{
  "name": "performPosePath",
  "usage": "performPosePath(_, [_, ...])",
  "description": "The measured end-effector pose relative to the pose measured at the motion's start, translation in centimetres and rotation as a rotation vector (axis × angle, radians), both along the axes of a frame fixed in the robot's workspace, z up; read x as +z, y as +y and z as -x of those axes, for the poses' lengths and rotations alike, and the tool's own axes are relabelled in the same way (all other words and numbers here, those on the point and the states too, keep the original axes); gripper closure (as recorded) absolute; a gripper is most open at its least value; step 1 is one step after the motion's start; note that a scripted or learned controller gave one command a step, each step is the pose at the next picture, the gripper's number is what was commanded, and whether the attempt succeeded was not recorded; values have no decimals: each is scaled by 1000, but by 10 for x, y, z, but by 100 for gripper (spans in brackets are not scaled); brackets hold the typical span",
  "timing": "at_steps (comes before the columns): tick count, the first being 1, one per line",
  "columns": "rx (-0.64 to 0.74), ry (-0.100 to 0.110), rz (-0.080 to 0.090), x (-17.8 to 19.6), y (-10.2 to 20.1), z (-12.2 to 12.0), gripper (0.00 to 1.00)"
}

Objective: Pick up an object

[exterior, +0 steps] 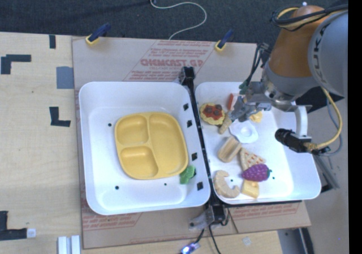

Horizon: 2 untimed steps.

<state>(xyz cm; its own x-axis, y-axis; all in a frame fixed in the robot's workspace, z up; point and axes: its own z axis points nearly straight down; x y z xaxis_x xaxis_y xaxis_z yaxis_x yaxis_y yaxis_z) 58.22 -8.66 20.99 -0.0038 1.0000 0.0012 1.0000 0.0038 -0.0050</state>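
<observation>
White bins, two side by side; gripper point(242, 110) over the right bin point(294, 182), finger state unclear.
One yellow divided plate point(151, 145) fills the left bin point(96, 134); roughly eight toy foods point(237, 156) lie just right of it.

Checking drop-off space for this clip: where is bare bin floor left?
Left bin: bare floor all around the yellow tray, widest on its left. Right bin: crowded with toy food along its left; bare floor lower right.
</observation>
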Motion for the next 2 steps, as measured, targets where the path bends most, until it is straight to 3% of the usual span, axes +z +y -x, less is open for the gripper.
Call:
performPosePath(1, [2, -2, -1, 13, 46, 15, 100])
performPosePath(2, [3, -1, -1, 23, 93, 46, 100])
